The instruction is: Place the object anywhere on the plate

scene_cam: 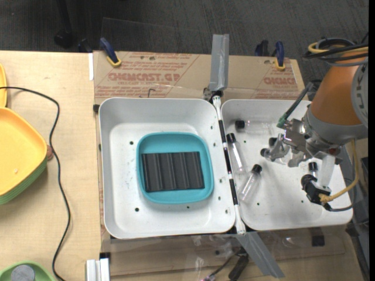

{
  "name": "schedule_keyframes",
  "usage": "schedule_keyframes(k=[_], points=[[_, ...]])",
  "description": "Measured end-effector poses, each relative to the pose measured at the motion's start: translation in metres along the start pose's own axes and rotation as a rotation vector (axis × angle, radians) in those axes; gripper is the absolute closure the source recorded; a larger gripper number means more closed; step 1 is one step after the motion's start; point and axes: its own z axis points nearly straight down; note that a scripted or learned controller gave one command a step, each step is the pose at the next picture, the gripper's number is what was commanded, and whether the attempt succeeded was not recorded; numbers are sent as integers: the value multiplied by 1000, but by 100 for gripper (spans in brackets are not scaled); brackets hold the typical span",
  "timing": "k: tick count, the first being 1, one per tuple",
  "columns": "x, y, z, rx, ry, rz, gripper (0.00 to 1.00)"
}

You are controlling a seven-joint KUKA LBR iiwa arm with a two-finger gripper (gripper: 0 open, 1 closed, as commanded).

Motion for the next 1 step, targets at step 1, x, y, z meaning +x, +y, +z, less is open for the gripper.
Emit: schedule_keyframes(k=[1], points=[[0,0,0,0,0,0,0]])
